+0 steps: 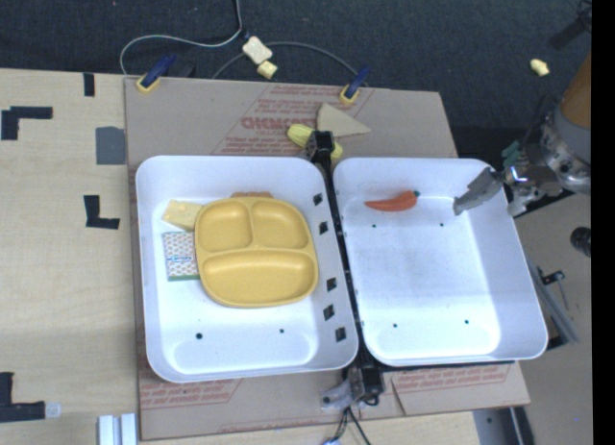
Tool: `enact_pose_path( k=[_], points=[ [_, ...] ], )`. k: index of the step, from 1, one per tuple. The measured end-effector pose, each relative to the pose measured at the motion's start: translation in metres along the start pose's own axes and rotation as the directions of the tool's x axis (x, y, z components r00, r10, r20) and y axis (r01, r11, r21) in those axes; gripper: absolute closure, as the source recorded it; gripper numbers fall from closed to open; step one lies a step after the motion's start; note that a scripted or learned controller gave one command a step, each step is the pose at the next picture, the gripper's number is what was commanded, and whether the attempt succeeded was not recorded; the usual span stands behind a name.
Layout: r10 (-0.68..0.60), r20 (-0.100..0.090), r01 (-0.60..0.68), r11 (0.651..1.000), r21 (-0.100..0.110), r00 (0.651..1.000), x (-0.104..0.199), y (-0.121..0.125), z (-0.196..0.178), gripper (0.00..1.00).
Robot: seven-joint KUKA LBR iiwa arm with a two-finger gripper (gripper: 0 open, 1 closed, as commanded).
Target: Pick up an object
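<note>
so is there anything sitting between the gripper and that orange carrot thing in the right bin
Nothing visible does. The gripper hangs over the right bin's right rim, and the carrot lies to its left near the bin's far wall, with bare white floor between them.

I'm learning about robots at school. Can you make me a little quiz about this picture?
1. True or false: the carrot lies in the same bin as the yellow divided plate.
2. Which is nearer the gripper: A) the carrot, B) the yellow divided plate, C) the patterned sponge?
3. Fill in: the carrot lies near the ___ wall of the right bin.

Key: 1. False, the plate is in the left bin. 2. A. 3. far.
</note>
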State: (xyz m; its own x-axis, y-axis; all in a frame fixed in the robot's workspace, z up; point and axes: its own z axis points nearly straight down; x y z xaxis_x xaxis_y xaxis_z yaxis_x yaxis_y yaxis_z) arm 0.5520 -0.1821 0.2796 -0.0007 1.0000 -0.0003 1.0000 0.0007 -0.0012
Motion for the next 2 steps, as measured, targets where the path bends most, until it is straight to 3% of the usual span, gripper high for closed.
enact_pose_path(
  k=[1,2],
  points=[
    [-0.004,0.000,0.004,1.000,0.003,1.000,0.019,0.079,0.195,0.00],
    [-0.004,0.002,0.004,1.000,0.001,1.000,0.060,0.118,0.194,0.00]
  ],
)
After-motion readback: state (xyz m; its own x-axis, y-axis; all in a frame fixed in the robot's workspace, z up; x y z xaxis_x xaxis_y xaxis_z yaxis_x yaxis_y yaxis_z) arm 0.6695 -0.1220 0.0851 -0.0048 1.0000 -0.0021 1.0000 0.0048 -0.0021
